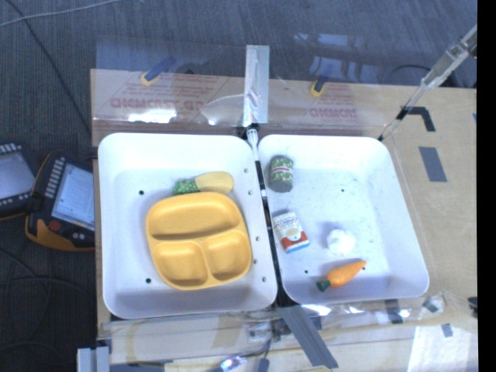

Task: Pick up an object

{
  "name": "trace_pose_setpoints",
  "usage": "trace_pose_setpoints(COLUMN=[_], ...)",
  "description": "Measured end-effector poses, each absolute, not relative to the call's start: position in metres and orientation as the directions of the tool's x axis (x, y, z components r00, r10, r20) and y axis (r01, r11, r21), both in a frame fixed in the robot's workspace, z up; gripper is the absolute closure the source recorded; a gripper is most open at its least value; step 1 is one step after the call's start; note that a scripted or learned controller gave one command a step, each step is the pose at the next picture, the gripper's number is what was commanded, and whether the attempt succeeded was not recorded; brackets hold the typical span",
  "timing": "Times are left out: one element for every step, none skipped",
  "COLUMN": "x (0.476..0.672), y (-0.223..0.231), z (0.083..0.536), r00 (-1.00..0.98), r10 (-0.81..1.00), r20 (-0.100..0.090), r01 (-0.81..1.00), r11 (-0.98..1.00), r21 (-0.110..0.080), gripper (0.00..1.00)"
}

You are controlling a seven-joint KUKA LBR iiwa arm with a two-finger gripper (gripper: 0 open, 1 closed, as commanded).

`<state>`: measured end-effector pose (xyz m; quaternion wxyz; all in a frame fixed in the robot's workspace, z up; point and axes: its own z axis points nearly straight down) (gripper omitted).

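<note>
Orange plastic carrot (342, 274) with a green tip is lying at the front of the right white bin (391, 178); I cannot tell the state of my gripper.
Sharing that bin, a small white lump (340, 241) is sitting just behind the carrot, a white-and-red carton (290, 232) is lying near the divider, and a grey-green can (280, 173) is resting further back. In the left white bin (116, 208), a yellow three-compartment plate (200, 239) is lying flat, with a pale yellow vegetable toy (204, 183) touching its rear edge.
</note>
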<state>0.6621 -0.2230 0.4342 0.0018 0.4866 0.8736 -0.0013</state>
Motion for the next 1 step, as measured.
trace_pose_setpoints(x=[0.6695], y=[-0.2224], z=[0.4347], r00=[-0.755], r10=[0.656], r20=[-0.005], r01=[0.656], r11=[0.755], r21=[0.000], gripper=[1.00])
